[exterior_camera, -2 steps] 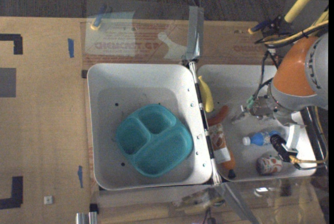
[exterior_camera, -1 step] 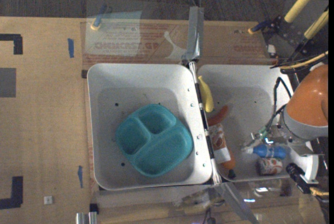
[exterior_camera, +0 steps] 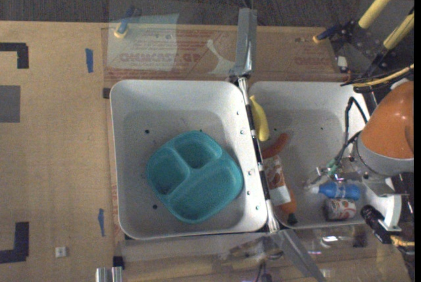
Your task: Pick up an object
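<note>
We see the arm (exterior_camera: 392, 133) cut off by the right edge, its claw (exterior_camera: 332, 175) too tangled in cables for us to read, the can's (exterior_camera: 340, 209) label too blurred, the right bin's (exterior_camera: 309, 100) far corner hidden behind the arm.

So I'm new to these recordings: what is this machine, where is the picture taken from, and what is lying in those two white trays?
The picture comes from one fixed camera above a bench, looking down at a slant. The grey and orange shape at the right is a robot arm reaching in; its gripper hangs low over the right bin, and I cannot tell whether its fingers are open or shut, so nothing can be called held. The left bin contains a teal divided plate. In the right bin, a yellow banana lies along the wall next to the left bin, with an orange-red sausage-like piece and an orange bottle below it. Near the gripper lie a blue and white bottle and a small can.
</note>
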